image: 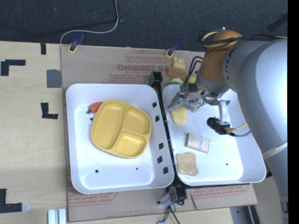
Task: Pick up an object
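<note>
The fingers [183,101] hang over the right bin [233,169] just above a pale yellow lump [179,116]; their state is unclear. Nearby lie a patterned packet [198,143] and sponge [187,164]. The cardboard's [112,66] red print is unreadable.

We see a pale wood-grain surface [28,139] with black tape marks [46,111], a brown cardboard sheet [135,66] clamped on it, and dark carpet [56,8] behind.
</note>
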